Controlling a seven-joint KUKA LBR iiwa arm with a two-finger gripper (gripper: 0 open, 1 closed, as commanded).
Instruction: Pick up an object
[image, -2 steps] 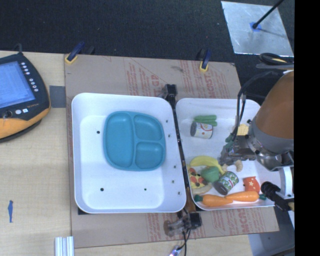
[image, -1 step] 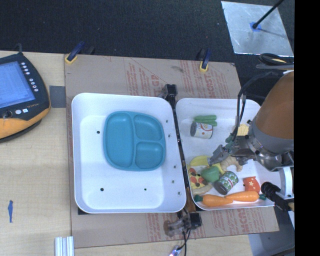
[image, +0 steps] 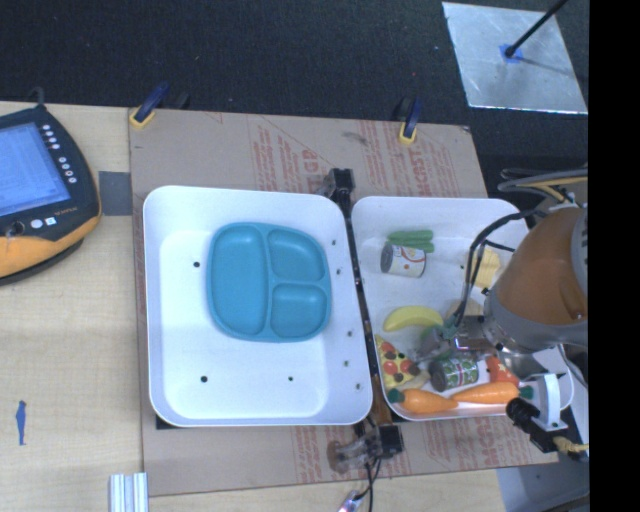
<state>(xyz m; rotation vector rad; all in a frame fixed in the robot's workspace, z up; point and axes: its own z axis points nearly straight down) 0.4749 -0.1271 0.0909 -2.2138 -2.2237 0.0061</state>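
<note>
Grey arm (image: 535, 290) bends low over the right bin's (image: 372, 300) four o'clock corner; we cannot tell the gripper's (image: 452, 345) state beside the can (image: 454, 374).

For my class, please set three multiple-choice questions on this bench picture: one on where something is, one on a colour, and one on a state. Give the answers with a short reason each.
1. Where is the divided plate?
A. In the left bin
B. In the right bin
C. On the bench outside both bins

2. What colour is the plate?
A. Red
B. Blue
C. Yellow

3. How does the small can next to the cucumber rest?
A. Upside down on the plate
B. Lying on its side in the right bin
C. Stacked on the banana

Answers:
1. A, the plate sits on the floor of the left bin.
2. B, all three of its compartments are light blue.
3. B, its round end faces sideways, and it lies in the right bin above the banana, apart from it.
</note>
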